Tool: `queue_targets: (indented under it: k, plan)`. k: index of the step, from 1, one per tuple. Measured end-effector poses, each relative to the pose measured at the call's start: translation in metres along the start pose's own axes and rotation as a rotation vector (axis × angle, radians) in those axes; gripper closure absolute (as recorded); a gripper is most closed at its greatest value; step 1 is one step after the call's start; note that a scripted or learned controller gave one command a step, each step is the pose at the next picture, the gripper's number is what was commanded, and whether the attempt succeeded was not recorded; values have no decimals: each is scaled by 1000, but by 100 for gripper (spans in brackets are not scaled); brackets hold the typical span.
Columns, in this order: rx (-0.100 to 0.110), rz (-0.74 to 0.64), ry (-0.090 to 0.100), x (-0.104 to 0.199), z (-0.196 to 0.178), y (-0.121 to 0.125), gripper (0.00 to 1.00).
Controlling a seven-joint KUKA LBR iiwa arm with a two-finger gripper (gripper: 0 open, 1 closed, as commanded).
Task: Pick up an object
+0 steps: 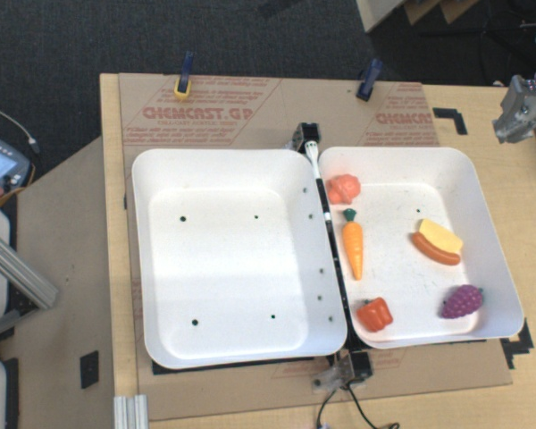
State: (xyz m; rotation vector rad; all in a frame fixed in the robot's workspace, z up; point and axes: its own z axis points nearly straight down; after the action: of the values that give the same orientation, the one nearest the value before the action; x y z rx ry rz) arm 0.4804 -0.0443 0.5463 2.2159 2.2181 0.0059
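Note:
The right bin (469, 172) holds several toy foods. A pink-red lumpy piece (343, 189) lies at its upper left, and an orange carrot (353, 248) points toward me just below it. A red pepper (374, 315) sits at the bin's lower left. A yellow and orange bun-like piece (439, 242) lies right of centre, with purple grapes (462, 301) at the lower right. My gripper (521, 112) is a grey metal part at the right edge of the view, outside the right bin's far right corner and well apart from every object.
The left bin (161, 186) adjoins the right one along a black clamp strip (326, 231). Both rest on a cardboard sheet (250, 105) held by a yellow-blue clip (185, 77) and a blue clip (370, 79). Cables (344, 391) run out at the front.

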Motion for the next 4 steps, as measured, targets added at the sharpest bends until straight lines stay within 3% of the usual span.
queue_targets:
  k: [1, 2, 3, 4]
  plan:
    - [3, 10, -3, -92, 12, 22, 100]
    - [11, 0, 3, -55, 58, -2, 100]
    - [-1, -4, 1, 15, 9, 10, 100]
    - [2, 8, -3, -65, 12, 28, 100]
